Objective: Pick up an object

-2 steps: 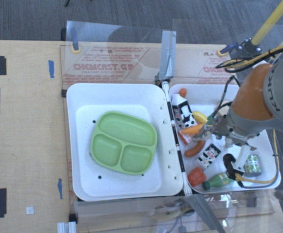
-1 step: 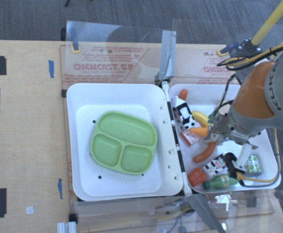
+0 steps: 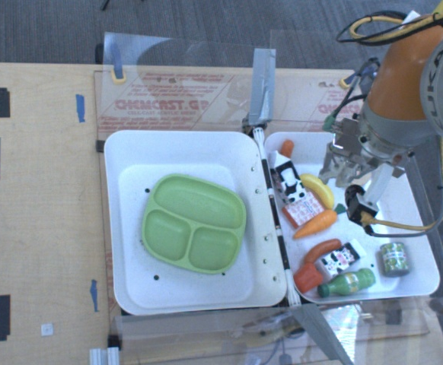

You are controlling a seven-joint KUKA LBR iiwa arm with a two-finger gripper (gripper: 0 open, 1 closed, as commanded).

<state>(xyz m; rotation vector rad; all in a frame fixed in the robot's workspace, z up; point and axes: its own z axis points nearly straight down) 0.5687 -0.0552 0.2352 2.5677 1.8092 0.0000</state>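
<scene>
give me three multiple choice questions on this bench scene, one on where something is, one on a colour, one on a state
1. Where is the divided plate?
A. left bin
B. right bin
C. on the wood bench

2. What colour is that plate?
A. red
B. green
C. blue

3. How does the green bottle rest?
A. upright
B. lying on its side
C. held by the arm

Answers:
1. A, the divided plate sits inside the left bin.
2. B, it is light green all over.
3. B, the green bottle lies flat near the right bin's front edge.
</scene>
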